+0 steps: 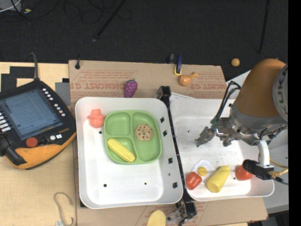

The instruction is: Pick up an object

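My gripper (204,138) hangs over the middle of the right bin (188,121), above bare white floor, with nothing visibly in it. Along that bin's front edge lie a red pepper (193,180), a fried egg (202,169), a yellow bottle-shaped toy (218,178) and a red toy (242,173), all below and to the right of the gripper. The left bin (122,187) holds a green divided plate (153,149) with a corn cob (121,150) and a cookie (143,133), and a pink toy (95,118) beside the plate.
Purple grapes (130,87), an orange pear-shaped toy (187,78) and a blue clamp (178,65) sit on the cardboard behind the bins. A yellow toy (156,217) lies in front of them. A teach pendant (33,121) rests at the left.
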### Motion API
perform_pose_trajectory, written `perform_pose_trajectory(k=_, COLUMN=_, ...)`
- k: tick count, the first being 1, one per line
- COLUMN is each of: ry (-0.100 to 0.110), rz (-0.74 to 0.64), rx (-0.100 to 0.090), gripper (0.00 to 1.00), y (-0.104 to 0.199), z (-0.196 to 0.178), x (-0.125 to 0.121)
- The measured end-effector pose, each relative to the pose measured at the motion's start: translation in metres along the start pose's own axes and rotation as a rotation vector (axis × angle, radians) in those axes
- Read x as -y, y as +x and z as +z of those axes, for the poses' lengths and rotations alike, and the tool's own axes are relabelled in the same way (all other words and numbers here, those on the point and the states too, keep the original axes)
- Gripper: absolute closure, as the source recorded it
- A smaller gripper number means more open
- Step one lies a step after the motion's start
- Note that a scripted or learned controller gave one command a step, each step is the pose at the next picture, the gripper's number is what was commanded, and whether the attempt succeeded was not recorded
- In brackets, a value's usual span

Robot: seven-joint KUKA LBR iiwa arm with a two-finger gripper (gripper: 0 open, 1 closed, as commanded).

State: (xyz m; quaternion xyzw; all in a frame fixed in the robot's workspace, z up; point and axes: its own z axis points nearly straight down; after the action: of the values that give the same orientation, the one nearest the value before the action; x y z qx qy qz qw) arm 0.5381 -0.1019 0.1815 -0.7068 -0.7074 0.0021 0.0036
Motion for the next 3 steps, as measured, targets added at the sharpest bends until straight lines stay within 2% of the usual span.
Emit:
perform_pose_trajectory(k=1, ry=0.001, rz=0.001, rx=0.0, gripper=0.0, y=0.003, z=0.065, x=0.0)
perform_pose_trajectory(k=2, ry=-0.003, rz=0.001, rx=0.001, gripper=0.0, y=0.005, z=0.096, x=0.001)
perform_pose_trajectory(k=3, ry=-0.004, rz=0.008, rx=0.0, gripper=1.0, y=0.003, z=0.084, x=0.001)
